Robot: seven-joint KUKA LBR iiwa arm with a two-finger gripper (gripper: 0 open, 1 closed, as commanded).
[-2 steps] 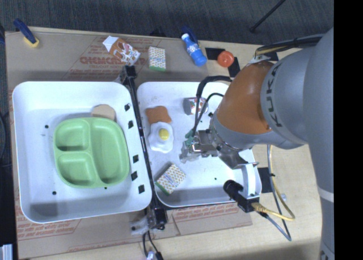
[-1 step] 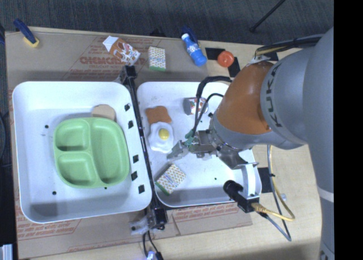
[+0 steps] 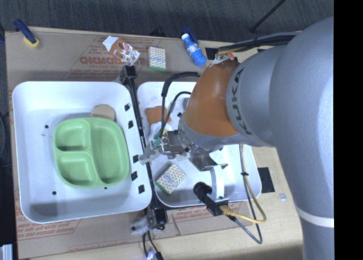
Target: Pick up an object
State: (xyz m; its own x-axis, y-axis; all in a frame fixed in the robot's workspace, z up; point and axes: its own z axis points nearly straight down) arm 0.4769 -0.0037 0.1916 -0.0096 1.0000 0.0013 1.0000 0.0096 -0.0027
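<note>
Over the right bin [image 3: 249, 188] the gripper [image 3: 161, 146] is positioned near the divider; its finger state cannot be told. One patterned packet [image 3: 171, 177] and one orange item [image 3: 156, 113] are counted there. One green tray [image 3: 91, 152] and one tan disc [image 3: 104, 111] are held by the left bin [image 3: 34, 111].

Arm [image 3: 266, 94] bent low, wrist down

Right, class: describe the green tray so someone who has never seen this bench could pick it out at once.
Start at the two white bins side by side and take the left bin. Lying flat in its middle is the green tray, pale green with rounded corners and three compartments. The tan round object just behind it is smaller and undivided.
</note>
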